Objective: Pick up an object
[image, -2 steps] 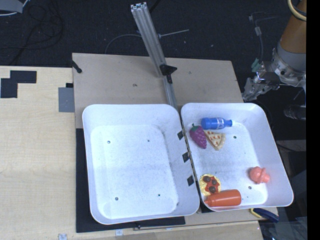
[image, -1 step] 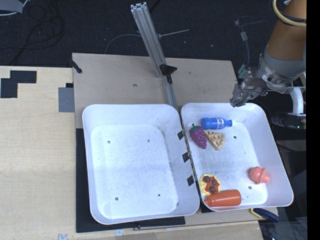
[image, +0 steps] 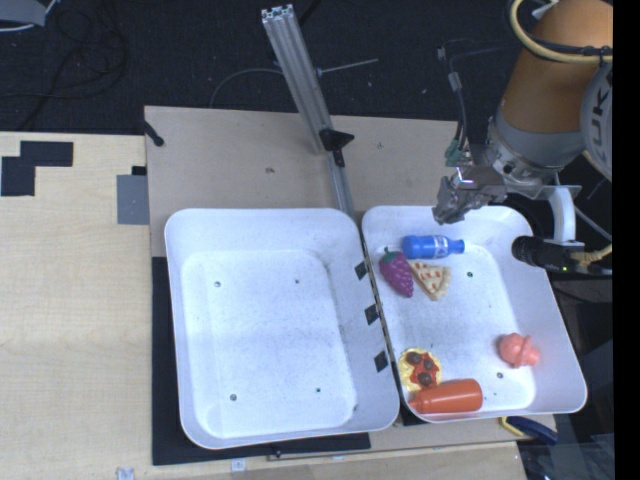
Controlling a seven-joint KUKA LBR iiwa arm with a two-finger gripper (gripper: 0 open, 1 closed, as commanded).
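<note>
The arm comes in from the right of the camera view, and its end effector (image: 458,204) hangs over the far edge of the right bin (image: 545,298), above the rim near the bin's far corner. Whether the end effector is open or closed cannot be told from here; nothing shows gripped in it.

The task names no particular object, so the nearest one matters most. That is the blue bottle (image: 432,246), lying on its side on the bin floor just below the end effector in the picture, toward the camera and a little left. Its long axis runs left to right across the bin, with the paler cap end pointing right. A grip would likely need to close across that axis, so across the bottle's narrow width.

Just beside the bottle lie a bunch of purple grapes (image: 397,273) and a pizza slice (image: 431,279), close enough that a descent drifting toward the camera could land on them instead. Well apart, at the near end of the bin, sit a hot dog (image: 446,397), a small yellow piece with dark spots (image: 419,366) touching or almost touching it, and a pink rounded item (image: 517,349) by the right wall.

The left bin (image: 262,323) sits alongside on the desk (image: 80,298).
</note>
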